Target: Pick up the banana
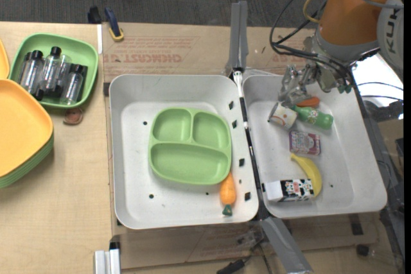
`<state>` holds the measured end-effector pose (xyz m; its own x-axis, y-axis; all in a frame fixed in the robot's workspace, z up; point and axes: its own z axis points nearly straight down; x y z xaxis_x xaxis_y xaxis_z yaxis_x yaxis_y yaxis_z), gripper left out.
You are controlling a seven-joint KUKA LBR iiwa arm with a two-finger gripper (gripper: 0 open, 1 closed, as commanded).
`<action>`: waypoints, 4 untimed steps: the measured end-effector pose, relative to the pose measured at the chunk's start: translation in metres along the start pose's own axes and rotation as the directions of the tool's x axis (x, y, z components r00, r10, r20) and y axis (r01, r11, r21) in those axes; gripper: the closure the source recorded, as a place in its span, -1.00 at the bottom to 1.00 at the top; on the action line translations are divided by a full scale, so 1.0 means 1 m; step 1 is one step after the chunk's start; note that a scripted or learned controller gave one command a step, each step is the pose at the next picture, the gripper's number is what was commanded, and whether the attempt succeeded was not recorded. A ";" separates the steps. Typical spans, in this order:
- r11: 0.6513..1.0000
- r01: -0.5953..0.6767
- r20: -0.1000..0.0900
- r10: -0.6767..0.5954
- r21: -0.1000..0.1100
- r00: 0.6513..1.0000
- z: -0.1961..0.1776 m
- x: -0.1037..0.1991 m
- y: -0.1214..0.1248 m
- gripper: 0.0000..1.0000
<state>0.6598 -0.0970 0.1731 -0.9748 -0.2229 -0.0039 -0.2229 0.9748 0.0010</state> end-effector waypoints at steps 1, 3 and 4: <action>0.994 0.105 0.003 -0.105 0.002 0.994 -0.040 0.019 -0.084 1.00; 0.984 -0.175 0.000 0.175 0.001 0.984 0.031 0.016 -0.068 1.00; 0.998 0.067 0.004 -0.067 0.003 0.998 0.010 0.025 -0.112 1.00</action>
